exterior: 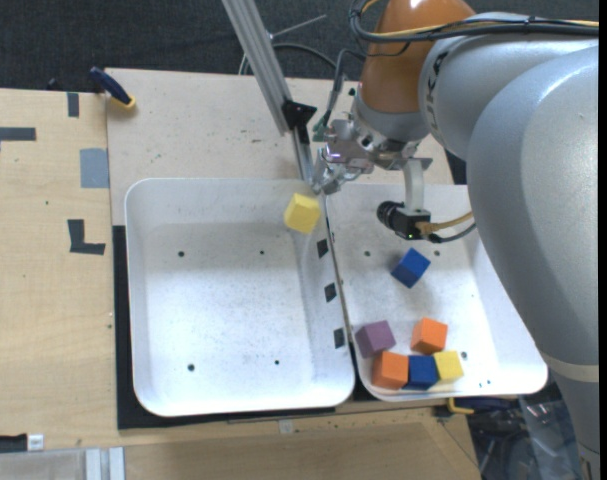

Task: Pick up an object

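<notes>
Nearest the camera, a cluster of blocks sits at the near edge of the right bin (503, 368): an orange block (389, 369), a blue block (423, 370) and a small yellow block (448, 366) in a row, touching one another, with a purple block (374, 337) and a second orange block (429, 334) just behind them. Farther back in the same bin a lone blue cube (411, 267) lies apart from the cluster.

A larger yellow cube (302, 212) sits in the far right part of the left bin (153, 268), close to the wall shared by the two bins. The gripper (328, 175) hangs just above and to the right of that cube, over the far end of the dividing wall. Whether its jaws are apart or together cannot be told, nor whether they touch the yellow cube.
</notes>
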Robot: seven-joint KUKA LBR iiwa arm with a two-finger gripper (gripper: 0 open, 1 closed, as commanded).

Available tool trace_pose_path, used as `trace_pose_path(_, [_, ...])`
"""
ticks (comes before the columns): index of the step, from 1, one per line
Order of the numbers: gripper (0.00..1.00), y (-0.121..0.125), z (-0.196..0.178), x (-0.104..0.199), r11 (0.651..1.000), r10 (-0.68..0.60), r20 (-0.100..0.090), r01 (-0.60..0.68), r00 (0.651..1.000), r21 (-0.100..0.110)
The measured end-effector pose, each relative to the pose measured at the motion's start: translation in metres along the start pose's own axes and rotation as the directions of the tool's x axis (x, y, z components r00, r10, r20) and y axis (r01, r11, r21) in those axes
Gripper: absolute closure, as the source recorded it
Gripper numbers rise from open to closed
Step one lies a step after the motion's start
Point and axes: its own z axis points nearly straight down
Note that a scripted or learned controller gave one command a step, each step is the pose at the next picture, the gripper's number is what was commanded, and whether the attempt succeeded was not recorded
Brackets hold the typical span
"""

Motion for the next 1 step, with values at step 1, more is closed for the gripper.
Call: trace_pose_path(1, [0.0,-0.0033,0.006,-0.0081,1.0,0.003,0.019,-0.003,1.0,0.015])
